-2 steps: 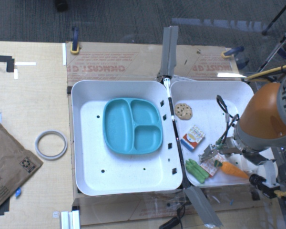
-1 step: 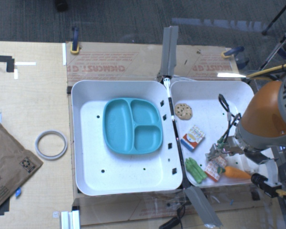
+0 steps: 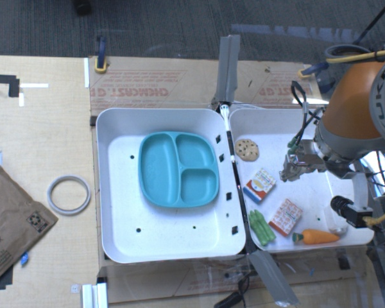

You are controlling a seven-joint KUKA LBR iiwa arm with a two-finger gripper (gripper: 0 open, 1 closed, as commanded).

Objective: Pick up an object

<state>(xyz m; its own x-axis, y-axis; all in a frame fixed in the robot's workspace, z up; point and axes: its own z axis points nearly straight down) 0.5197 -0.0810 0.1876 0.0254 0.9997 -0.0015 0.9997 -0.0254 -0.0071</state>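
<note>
The gripper (image 3: 294, 170) hangs above the right bin (image 3: 308, 130); whether it is closed cannot be told. It could miss the small box (image 3: 260, 185) beside it.

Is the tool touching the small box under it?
Apart. The camera view shows white bin floor between the tool and the small box, which lies lower left of it in the right bin.

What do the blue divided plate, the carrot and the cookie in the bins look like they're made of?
The blue divided plate looks like moulded plastic with a matte finish: one even colour, rounded compartment walls. The carrot seems to be toy plastic, smooth and uniformly orange with a green tip. The cookie is a tan disc with dark specks; it is probably also a plastic toy, but it is too small to be sure.
</note>
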